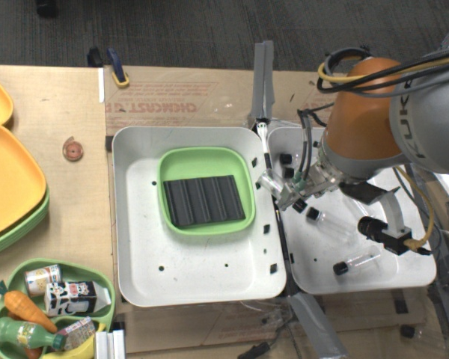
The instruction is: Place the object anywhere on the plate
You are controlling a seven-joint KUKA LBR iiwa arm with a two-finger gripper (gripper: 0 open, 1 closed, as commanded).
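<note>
Gripper (282, 193), grip state unclear, at the bins' divider beside green plate (206, 191) bearing dark ribbed slab (203, 200).

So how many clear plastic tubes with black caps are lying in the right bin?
2 visible: one clear black-capped tube near the front of the right white bin, another further back beside the wrist. The arm may hide more.

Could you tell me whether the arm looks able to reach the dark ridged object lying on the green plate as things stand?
Probably yes. The tool sits at the divide between the bins, close to the green plate. The dark ridged object lies flat and uncovered on it, with nothing standing between them.
</note>
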